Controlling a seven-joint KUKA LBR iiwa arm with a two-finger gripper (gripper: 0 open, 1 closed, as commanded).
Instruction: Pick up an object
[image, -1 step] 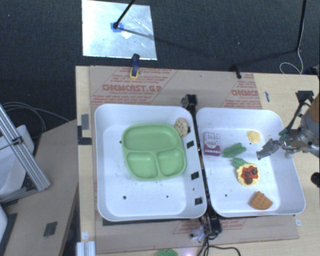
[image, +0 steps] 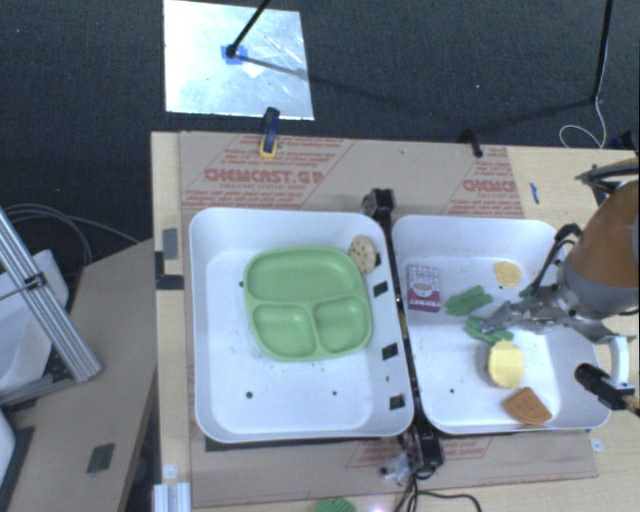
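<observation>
Toast-coloured cracker (image: 526, 406) lies nearest the front rim of the right bin (image: 470, 232), with a yellow lemon-shaped piece (image: 505, 364) just behind it. Behind that, the gripper (image: 482, 326) reaches in from the right, its thin metal fingers (image: 497, 319) low over a green pea pod (image: 484, 333), one of two green pieces; the second green pod (image: 466, 299) lies slightly farther back and to the left. The fingertips appear to touch or overlap the nearer pod, but whether they are spread, closed, or gripping it cannot be told from this angle. The arm's orange band (image: 606, 248) shows at the right edge. Farther back in the same bin sit a small yellow disc (image: 507, 272) and a little carton (image: 424, 286) with a pink label whose print is too small to read.

In the left bin (image: 225, 400) a green divided plate (image: 306, 302) rests near the middle, and a round cookie (image: 363, 253) lies beside its far right corner. Beyond both bins the brown board (image: 330, 165) carries red lettering that reads roughly "CHEMCAST GP", repeated at a slant on the right side.
</observation>
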